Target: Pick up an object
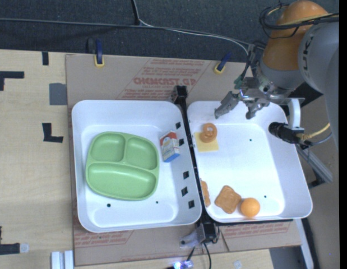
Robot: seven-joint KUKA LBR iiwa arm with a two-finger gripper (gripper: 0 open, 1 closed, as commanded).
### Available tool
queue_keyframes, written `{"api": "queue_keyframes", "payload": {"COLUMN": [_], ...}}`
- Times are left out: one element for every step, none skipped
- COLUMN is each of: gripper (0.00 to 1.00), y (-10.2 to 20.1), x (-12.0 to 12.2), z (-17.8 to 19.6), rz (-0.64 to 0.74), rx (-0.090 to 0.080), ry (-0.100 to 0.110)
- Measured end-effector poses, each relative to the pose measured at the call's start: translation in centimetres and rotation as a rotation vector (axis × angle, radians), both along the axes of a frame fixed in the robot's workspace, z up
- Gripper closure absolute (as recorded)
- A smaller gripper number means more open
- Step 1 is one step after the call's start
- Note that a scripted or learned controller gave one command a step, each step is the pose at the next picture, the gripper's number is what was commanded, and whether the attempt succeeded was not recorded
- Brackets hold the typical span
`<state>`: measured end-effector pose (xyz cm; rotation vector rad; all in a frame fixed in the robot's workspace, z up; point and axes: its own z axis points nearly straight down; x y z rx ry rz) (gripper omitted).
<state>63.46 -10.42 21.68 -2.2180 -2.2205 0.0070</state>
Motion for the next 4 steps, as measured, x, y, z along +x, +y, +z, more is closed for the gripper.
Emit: {"api": "queue_keyframes", "payload": {"gripper": [0.00, 0.00, 1.00, 1.00], "y": [0.3, 0.1, 0.2, 0.1], "x": [-0.7, -0.5, -0.4, -0.5], "z": [-6.3, -12.7, -11.3, -5.0], "rz": [0.000, 0.000, 0.001, 0.000], "rx": [0.001, 0.000, 0.001, 0.001], "ry": [0.002, 0.000, -0.002, -0.009]}}
